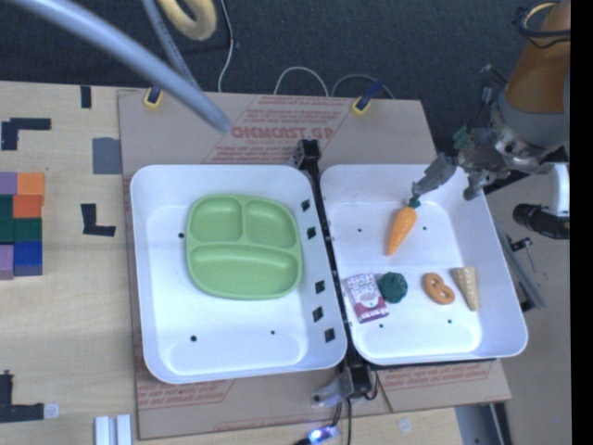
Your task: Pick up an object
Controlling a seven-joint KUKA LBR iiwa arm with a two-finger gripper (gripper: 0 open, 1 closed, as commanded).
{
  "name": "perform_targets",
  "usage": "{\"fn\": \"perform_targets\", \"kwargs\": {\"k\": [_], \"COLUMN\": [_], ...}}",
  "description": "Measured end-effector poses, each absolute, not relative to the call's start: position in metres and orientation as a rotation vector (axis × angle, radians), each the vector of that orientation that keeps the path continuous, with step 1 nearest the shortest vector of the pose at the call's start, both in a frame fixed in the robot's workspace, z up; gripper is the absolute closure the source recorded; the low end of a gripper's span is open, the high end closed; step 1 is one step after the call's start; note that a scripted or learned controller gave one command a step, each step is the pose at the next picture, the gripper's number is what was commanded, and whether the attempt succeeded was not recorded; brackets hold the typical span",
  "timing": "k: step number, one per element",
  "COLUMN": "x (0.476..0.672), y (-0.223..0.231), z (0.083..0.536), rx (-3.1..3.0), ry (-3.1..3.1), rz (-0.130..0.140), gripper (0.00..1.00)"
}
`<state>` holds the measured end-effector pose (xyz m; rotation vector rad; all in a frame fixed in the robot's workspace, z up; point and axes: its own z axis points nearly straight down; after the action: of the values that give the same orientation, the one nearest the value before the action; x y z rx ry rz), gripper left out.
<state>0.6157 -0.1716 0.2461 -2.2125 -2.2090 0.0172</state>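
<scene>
The right bin [491, 248] holds an orange toy carrot [401, 229], a pink packet [366, 297], a dark green ball [394, 286], a brown pretzel [438, 288] and a cream cone [468, 287]. My gripper [452, 184] hangs over the bin's far right corner, above and to the right of the carrot. It is open, and nothing sits between its fingers. One fingertip [424, 187] ends just above the carrot's green top.
The left bin [157, 276] holds a green divided plate [246, 247]. A black divider [318, 248] runs between the bins. Coloured blocks [20, 225] sit at the bench's far left. A grey pole [111, 40] crosses the upper left.
</scene>
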Motion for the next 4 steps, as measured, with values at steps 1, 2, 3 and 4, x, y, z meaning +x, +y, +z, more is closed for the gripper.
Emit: {"fn": "perform_targets", "kwargs": {"k": [1, 2, 3, 4], "x": [0.618, 0.62, 0.626, 0.623], "y": [-0.171, -0.172, -0.165, -0.168], "z": [0.254, 0.207, 0.155, 0.088], "rx": [-2.215, -2.215, -2.214, -2.213], "ry": [-2.22, -2.219, -2.22, -2.217], "rz": [0.007, 0.009, 0.009, 0.011], "gripper": [0.0, 0.0, 0.0, 0.0]}}
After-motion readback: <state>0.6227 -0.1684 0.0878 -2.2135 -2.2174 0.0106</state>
